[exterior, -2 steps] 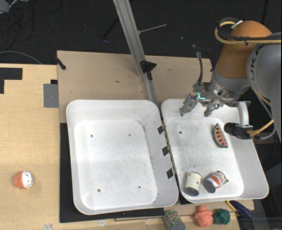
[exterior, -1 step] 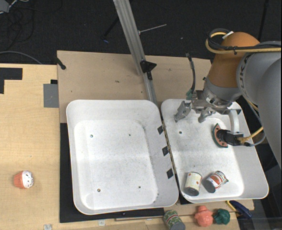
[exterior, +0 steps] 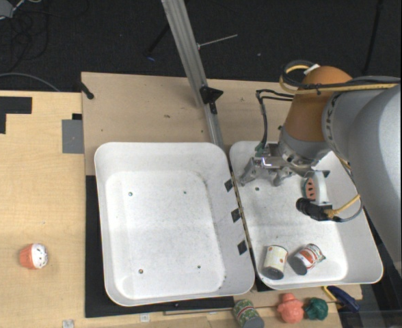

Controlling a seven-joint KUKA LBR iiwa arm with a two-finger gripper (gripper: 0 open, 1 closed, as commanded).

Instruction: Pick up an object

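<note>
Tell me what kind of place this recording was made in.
Probably a robotics lab bench set up for grasping trials: two white bins side by side, the grey arm's gripper over the right one, and loose cables on the dark floor.

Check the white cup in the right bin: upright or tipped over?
Tipped. The white cup lies on its side on the right bin floor, beside the red-and-white can.

Left bin (exterior: pixel 119 157): floor open throughout. Right bin (exterior: pixel 365 273): cup (exterior: pixel 275 261) and can (exterior: pixel 307 257) occupy near edge; middle floor open; arm (exterior: pixel 338 125) blocks far end.
</note>
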